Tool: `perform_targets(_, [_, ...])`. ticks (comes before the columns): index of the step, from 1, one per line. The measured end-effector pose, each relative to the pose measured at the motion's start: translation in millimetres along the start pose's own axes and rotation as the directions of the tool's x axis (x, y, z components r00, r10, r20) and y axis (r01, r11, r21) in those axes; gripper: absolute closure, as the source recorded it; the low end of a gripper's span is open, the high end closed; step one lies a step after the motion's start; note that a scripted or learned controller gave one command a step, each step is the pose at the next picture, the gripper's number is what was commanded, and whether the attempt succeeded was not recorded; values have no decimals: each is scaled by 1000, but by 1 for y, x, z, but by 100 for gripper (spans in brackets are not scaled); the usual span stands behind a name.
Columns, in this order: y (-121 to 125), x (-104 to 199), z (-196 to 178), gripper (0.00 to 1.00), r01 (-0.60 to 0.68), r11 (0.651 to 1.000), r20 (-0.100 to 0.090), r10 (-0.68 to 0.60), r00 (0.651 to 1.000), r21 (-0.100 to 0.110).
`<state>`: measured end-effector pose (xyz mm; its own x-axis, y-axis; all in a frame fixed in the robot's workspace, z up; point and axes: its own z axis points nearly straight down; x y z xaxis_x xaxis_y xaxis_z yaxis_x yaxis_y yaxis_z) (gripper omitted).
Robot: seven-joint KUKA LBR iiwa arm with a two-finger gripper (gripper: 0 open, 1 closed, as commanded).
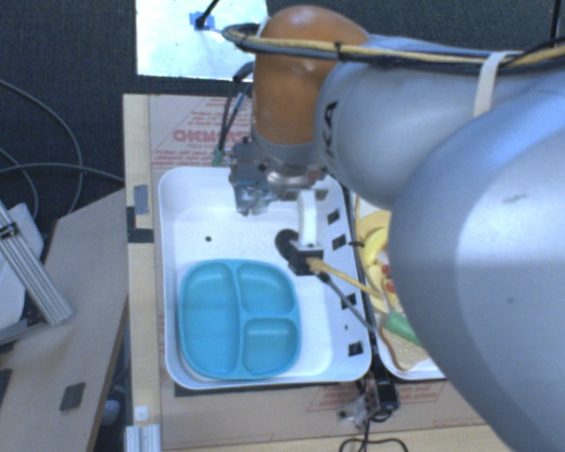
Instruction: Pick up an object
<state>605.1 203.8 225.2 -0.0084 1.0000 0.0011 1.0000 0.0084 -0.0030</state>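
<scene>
1 blue divided plate [237, 316] lies flat at the near end of the bin on the view's left [193, 217]. The gripper [252, 196] hangs over the far end, apart from it. I cannot tell its opening or load. I judge the plate's rim the best purchase, not its flat face.

- Bright, even light from above; the white bin [200, 217] nearly washes out.
- Glare whitens the pale sheet [169, 28] up top.
- The near arm [494, 215] is out of focus.
</scene>
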Motion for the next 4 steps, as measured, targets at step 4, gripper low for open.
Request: perform_targets(4, [-54,-38,142,100,-11,1000,-2,11,1000,-1])
